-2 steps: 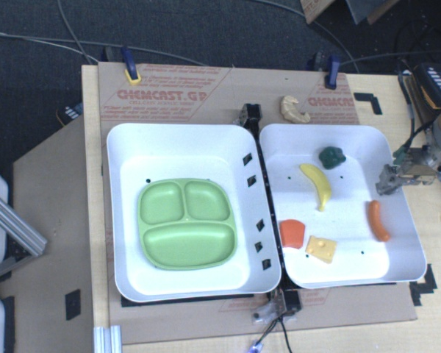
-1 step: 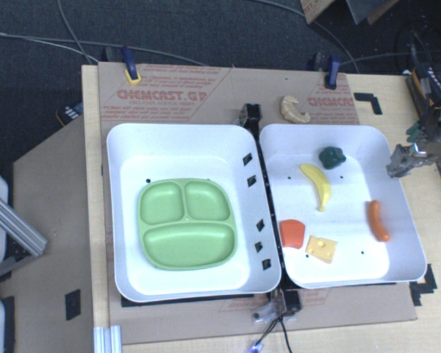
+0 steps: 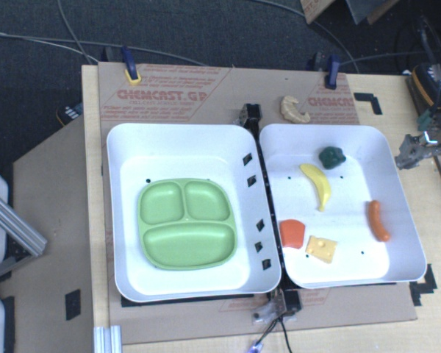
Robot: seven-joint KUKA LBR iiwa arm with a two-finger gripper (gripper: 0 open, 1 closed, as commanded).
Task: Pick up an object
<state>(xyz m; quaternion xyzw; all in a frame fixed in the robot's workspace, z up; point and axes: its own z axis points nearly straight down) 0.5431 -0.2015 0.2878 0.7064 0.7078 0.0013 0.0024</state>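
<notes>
The left bin (image 3: 125,197) holds a green divided plate (image 3: 187,223) set toward its near left, leaving bare white floor along the far edge and down the right wall. Black clips (image 3: 256,204) sit along the seam where the two bins touch.

The right bin (image 3: 397,197) carries the small things, well spaced. An orange block (image 3: 292,233) lies near the left wall, with a yellow cheese slice (image 3: 322,249) just beside it on the near side. A banana (image 3: 317,184) lies toward the middle, a dark green lump (image 3: 331,157) beyond it toward the far edge, and a sausage (image 3: 378,220) near the right wall. Open floor separates the banana from the sausage.

On the cardboard sheet (image 3: 169,94) beyond the bins, red print reads "CHEMCAST GP". A tan lump (image 3: 295,109) rests there too.

At the right edge of the scene, metal parts of the gripper (image 3: 419,147) show outside the bin; open or closed, I cannot tell.
</notes>
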